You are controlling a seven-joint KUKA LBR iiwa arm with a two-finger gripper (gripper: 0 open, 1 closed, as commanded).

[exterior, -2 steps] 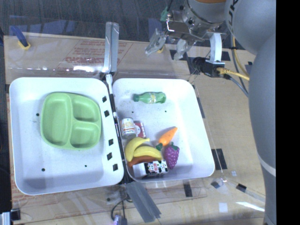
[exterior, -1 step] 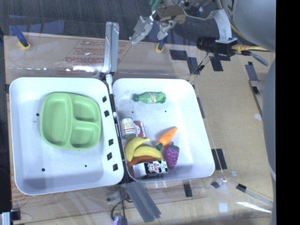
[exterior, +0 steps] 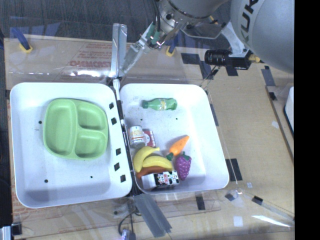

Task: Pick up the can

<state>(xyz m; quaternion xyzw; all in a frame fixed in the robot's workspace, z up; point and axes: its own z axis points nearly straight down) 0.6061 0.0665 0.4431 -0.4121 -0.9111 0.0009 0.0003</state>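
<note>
Bench top (exterior: 250,134): pale tan board, running under both bins and out to the right and near edges.
Plastic sheet (exterior: 60,59): clear film over the far left of the bench, with faint red print showing through.
Tape (exterior: 232,169): dark strips stuck here and there on the bench, mostly right of the bins and along the near edge.
Floor (exterior: 65,4): dark grey, ribbed like carpet, beyond the far edge of the bench.
Clip (exterior: 22,43): blue and yellow, at the far left corner.
Light: even and bright, with soft shadows.
</note>
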